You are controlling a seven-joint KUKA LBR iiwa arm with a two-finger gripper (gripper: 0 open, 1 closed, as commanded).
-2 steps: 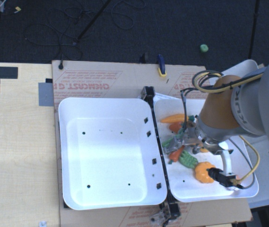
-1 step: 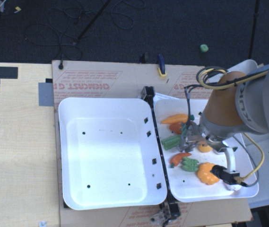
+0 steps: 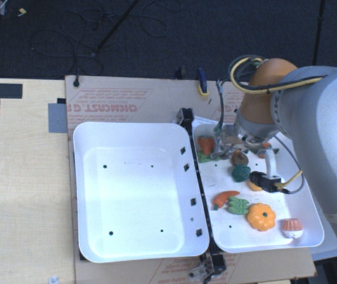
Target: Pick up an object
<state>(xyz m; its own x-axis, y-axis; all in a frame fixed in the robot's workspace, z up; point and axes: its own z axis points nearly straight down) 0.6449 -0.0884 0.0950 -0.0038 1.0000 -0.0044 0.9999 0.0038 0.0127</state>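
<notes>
My gripper [image 3: 221, 150] is low in the far left part of the right bin [image 3: 310, 232], close to its left wall. Right beside it, on its left, lie an orange carrot-like toy [image 3: 205, 144] and a small green piece [image 3: 204, 157]. A brown round toy [image 3: 239, 157] sits just to its right, with a dark green toy [image 3: 241, 173] in front of that. The wrist hides the spot under the gripper, and I see nothing plainly held.
Nearer the front of the right bin lie a red-orange pepper [image 3: 224, 197], a green leafy toy [image 3: 237, 206], an orange pumpkin [image 3: 261, 216] and a pink-and-white cupcake [image 3: 291, 228]. The left bin [image 3: 82, 158] stands alongside, and black clips join the two bins.
</notes>
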